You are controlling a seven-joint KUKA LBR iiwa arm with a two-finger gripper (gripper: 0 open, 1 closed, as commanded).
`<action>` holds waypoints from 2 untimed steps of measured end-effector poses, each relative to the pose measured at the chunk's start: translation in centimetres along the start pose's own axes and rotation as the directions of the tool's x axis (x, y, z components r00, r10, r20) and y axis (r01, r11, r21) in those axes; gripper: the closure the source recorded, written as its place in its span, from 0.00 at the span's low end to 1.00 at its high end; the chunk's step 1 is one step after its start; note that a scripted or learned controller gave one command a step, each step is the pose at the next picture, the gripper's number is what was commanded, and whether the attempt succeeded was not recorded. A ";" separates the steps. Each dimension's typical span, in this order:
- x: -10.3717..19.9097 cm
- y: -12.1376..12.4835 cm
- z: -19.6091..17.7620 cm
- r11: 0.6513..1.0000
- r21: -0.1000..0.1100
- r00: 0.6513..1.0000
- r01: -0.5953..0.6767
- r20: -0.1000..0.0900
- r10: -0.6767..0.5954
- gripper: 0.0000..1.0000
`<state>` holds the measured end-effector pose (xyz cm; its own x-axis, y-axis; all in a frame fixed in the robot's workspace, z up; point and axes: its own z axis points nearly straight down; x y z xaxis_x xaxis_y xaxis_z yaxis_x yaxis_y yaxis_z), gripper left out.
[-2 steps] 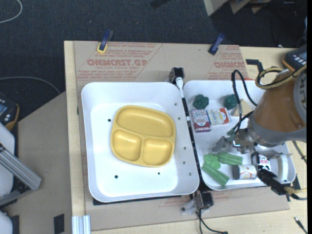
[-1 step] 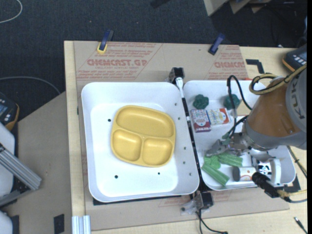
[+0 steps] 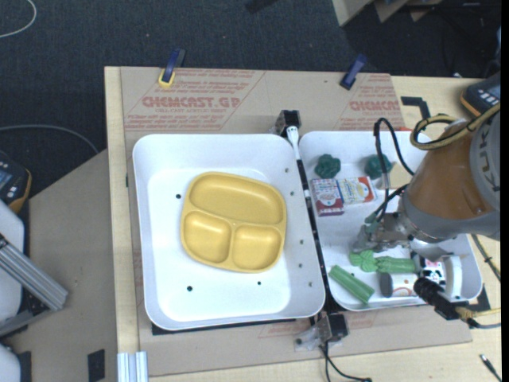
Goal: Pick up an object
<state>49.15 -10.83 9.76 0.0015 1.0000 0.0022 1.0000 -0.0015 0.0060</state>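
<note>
From above, the gripper (image 3: 380, 235) is low in the right bin (image 3: 343, 145), just over the green plastic toys (image 3: 383, 263); if it is clenched or released I cannot tell. Near them lie a green block (image 3: 351, 283), a small carton (image 3: 327, 196) and two dark green lumps (image 3: 327, 165). The left bin (image 3: 159, 213) holds a smooth yellow divided plate (image 3: 234, 221).

Counter and its fixtures

The cardboard-topped counter (image 3: 238, 94) carries two white bins (image 3: 159, 293) side by side; a yellow-tipped clamp (image 3: 169, 68) and a blue clamp (image 3: 353, 72) grip its far edge above dark carpet (image 3: 119, 14).
</note>
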 end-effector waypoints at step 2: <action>0.3 1.3 -11.0 1.000 -0.002 1.000 0.003 0.005 -0.003 1.00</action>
<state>50.40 -10.50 20.73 -0.0013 1.0000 -0.0023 1.0000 0.0013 0.0077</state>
